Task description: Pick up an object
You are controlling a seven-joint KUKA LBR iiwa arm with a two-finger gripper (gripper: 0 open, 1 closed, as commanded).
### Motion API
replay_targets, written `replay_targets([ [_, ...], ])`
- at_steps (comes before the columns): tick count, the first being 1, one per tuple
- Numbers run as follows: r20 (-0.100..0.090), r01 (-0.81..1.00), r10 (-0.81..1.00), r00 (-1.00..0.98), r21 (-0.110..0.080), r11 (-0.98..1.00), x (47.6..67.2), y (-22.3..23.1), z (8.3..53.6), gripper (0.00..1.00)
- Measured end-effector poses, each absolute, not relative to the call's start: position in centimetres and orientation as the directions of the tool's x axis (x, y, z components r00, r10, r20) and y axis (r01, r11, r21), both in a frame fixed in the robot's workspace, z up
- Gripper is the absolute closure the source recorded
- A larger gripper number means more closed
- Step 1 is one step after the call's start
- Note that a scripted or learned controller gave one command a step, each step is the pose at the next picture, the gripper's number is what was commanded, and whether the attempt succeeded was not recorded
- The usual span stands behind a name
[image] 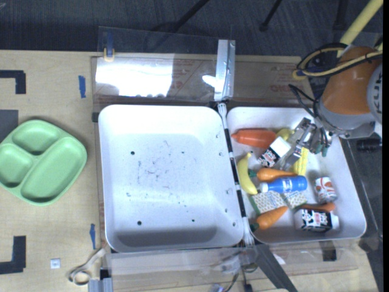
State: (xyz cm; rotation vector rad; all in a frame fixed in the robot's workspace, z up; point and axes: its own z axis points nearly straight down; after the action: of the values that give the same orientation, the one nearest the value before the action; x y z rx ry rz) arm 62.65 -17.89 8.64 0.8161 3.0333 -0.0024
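In right bin [355,221], gripper [302,140] low over far clutter, just right of orange bottle [254,137], beside banana [245,174]; finger spread indiscernible.

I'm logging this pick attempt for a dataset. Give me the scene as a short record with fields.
arm: reaches in from the right, gripper low over the right bin
right bin: cluttered; banana, blue bottle, orange carrot, cow-print can
left bin: white, speckled floor
outside bins: green divided plate at far left
grasp: not confirmed
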Motion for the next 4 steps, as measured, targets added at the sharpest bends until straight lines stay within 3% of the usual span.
replay_targets([
  [1,-0.015,0.504,0.504,-0.864,0.006,0.864,63.0,-17.9,9.9,1.0],
  [2,-0.006,0.611,0.611,-0.792,0.004,0.792,65.9,-11.4,20.6,1.0],
  [3,-0.005,0.611,0.611,-0.791,0.004,0.791,65.9,-11.4,20.5,0.0],
  [4,-0.005,0.509,0.509,-0.861,0.002,0.861,61.1,-18.7,9.6,0.0],
])
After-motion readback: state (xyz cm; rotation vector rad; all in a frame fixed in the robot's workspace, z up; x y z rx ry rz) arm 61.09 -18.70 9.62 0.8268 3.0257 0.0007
